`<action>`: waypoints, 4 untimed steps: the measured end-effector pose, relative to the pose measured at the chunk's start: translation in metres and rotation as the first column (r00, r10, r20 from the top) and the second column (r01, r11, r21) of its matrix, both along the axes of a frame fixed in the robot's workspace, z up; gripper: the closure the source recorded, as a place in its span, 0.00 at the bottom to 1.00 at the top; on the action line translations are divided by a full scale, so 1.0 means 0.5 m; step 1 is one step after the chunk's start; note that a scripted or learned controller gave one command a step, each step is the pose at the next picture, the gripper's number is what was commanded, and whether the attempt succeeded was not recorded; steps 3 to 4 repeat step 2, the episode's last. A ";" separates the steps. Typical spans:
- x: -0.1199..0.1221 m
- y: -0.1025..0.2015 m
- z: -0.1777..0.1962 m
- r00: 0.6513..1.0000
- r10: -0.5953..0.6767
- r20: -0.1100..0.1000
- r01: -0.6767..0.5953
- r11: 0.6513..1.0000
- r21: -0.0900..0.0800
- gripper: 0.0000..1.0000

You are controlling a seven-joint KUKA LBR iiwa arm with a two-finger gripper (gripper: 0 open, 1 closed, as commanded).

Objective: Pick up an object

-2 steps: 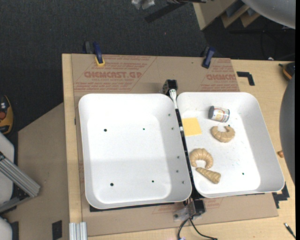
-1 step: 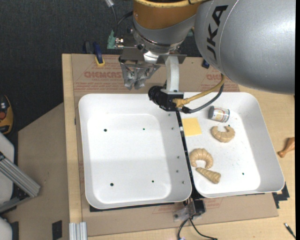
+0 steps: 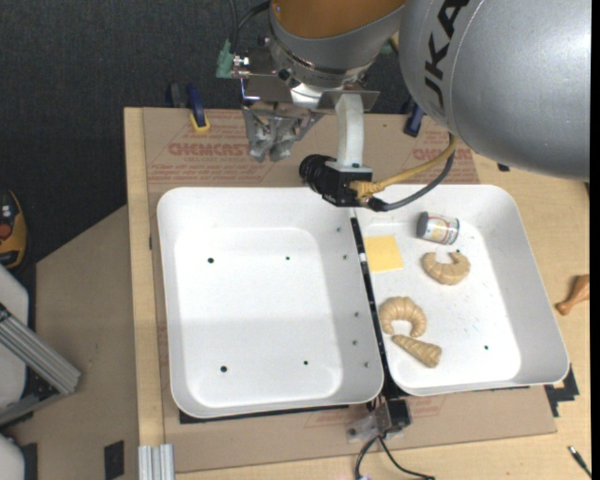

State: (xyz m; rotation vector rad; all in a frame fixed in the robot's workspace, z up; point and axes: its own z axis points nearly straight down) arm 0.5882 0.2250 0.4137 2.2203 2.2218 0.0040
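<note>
My gripper (image 3: 270,145) hangs above the bench's far edge, behind the left bin (image 3: 187,309), with its fingers close together and nothing between them. In the right bin (image 3: 525,309) lie a yellow square slice (image 3: 383,253), a small grey and tan jar on its side (image 3: 438,228), two curled croissant-like pieces (image 3: 446,268) (image 3: 403,316), and a small cone-shaped piece (image 3: 418,350). All these objects are well to the right of and nearer than the gripper.
The big grey arm with its orange band (image 3: 328,19) fills the top right. A black fitting with a yellow cable (image 3: 334,180) sits at the bins' far junction. Blue clamps (image 3: 195,105) hold the cardboard base at the back.
</note>
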 end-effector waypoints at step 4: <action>0.001 0.002 0.042 1.000 0.001 0.004 -0.001 1.000 0.002 1.00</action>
